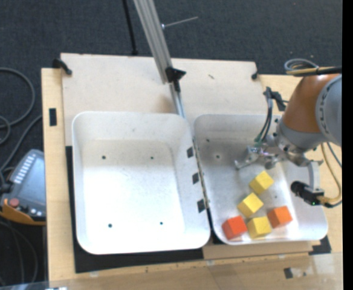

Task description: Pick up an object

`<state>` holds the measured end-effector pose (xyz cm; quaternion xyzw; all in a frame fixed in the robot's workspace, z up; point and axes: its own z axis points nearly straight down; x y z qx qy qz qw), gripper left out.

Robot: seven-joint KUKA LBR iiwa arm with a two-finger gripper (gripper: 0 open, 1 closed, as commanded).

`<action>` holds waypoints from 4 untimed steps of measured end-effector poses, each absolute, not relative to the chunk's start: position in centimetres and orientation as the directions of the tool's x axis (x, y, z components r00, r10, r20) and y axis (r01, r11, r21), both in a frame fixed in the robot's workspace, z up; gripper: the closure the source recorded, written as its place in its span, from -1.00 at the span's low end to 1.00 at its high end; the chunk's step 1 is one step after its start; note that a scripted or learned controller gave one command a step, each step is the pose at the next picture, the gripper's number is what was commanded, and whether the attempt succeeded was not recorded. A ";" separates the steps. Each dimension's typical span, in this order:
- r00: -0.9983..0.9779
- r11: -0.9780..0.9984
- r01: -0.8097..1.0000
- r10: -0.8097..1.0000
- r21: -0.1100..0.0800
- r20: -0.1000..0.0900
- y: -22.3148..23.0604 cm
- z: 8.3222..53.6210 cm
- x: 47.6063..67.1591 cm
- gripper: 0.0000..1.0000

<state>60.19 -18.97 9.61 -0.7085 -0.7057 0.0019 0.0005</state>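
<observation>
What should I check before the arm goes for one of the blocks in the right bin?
1. Blocks present in the right bin: ok. Three yellow, two orange.
2. Gripper over the right bin: ok, it sits near the bin's middle, up-view of the blocks.
3. Gripper holding a block: not ok, all five lie on the bin floor.
4. Nearest target free: ok. The top yellow block lies apart from the others.
5. Other blocks spaced for a grasp: not ok. The low yellow block sits close between the left orange block and right orange block, near the bin's front wall.
6. Jaw opening: cannot tell.
</observation>
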 end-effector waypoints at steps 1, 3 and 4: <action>0.003 -0.003 1.000 1.000 0.001 -0.002 -19.3 9.8 53.1 -1.00; -0.009 0.009 1.000 1.000 0.005 0.001 -11.0 9.7 58.1 1.00; -0.009 0.009 1.000 1.000 0.008 0.003 0.9 20.1 63.1 1.00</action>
